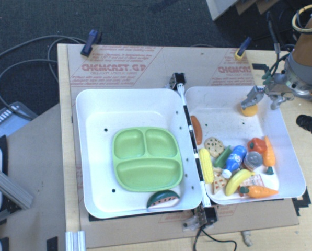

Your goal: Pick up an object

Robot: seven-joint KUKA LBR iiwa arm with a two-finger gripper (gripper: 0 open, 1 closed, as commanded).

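Note:
My gripper (264, 99) hangs over the far right corner of the right bin (218, 101), its two fingers spread apart and open. A small yellow-orange toy (248, 108) lies on the bin floor just under the left fingertip (251, 97), not between the fingers. A heap of toy food fills the near half of that bin: a corn cob (205, 164), a cookie (214, 146), a blue bottle (234, 158), a banana (237, 181), a carrot (260, 192) and an orange pepper (257, 144).
The left bin (93, 119) holds a green divided plate (145, 158) and a watermelon slice (163, 198) near its front wall. A brown sausage (196, 129) lies along the ridge between the bins. Blue clamps (90, 42) hold the board's far edge.

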